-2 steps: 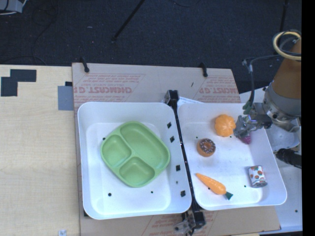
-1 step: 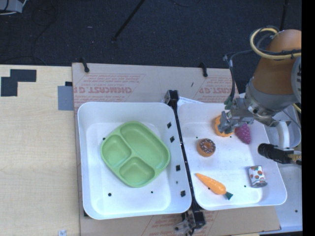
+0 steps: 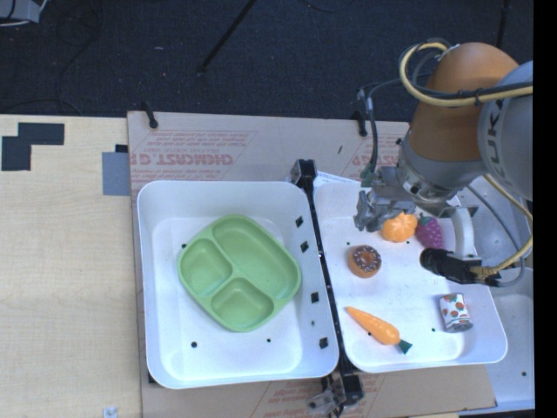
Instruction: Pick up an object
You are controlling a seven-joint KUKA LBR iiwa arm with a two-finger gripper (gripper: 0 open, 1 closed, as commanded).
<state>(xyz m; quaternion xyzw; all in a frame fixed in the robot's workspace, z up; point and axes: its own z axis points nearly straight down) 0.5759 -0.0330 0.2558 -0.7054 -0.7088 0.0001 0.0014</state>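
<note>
Overhead, the gripper [image 3: 369, 212] hangs low at the back of the right bin [image 3: 487, 351], just left of a yellow-orange toy fruit [image 3: 399, 227]; whether it is spread or pressed together cannot be told. Nearby lie a purple grape bunch [image 3: 428, 231] and a chocolate doughnut [image 3: 365, 260]. A toy carrot [image 3: 376, 326] lies diagonally, green tip toward the front right, with open floor around it. A small can [image 3: 454, 312] sits near the right wall. The left bin [image 3: 165, 338] holds a green divided plate [image 3: 238, 271].
</note>
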